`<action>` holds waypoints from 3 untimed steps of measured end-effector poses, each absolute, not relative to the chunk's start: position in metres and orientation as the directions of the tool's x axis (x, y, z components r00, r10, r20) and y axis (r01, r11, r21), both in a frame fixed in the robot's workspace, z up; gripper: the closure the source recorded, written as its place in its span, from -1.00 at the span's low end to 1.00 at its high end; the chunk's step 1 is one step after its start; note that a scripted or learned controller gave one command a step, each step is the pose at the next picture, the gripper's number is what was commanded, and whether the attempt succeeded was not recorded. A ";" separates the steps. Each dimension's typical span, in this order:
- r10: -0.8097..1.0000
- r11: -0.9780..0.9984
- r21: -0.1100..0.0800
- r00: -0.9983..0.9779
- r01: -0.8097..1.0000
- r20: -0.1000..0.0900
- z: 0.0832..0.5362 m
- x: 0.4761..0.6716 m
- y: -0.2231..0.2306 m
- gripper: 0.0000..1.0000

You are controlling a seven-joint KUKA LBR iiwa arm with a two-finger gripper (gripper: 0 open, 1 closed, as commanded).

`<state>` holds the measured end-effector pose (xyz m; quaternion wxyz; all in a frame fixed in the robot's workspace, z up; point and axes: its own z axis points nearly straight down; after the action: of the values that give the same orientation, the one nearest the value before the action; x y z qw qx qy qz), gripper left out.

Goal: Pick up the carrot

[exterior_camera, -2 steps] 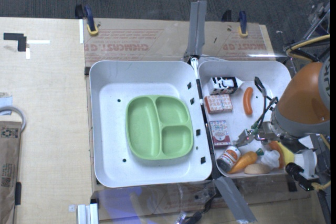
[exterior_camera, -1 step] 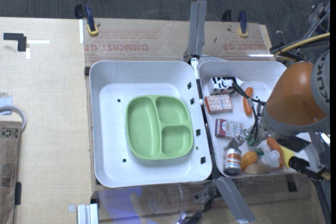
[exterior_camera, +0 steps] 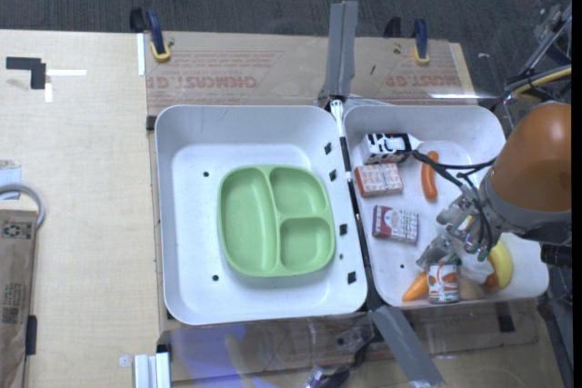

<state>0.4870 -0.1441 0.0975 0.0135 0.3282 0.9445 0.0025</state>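
Carrot (exterior_camera: 416, 288) lying at the near edge of the right bin (exterior_camera: 473, 124), touching a small can (exterior_camera: 443, 282). Pincer (exterior_camera: 448, 248) hovering just above both; cannot tell how it stands.

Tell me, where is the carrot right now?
The carrot lies in the right bin, near its front edge, just left of a small can and below the tool.
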 end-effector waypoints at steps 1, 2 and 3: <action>0.739 0.673 0.002 -0.673 0.739 -0.003 0.146 0.479 -0.096 -1.00; 0.590 0.808 0.000 -0.808 0.590 0.001 0.091 0.478 -0.127 -1.00; 0.793 0.609 0.002 -0.609 0.793 -0.002 0.092 0.520 -0.200 -1.00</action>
<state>0.5202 -0.2001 0.0921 0.0014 0.4423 0.8968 0.0002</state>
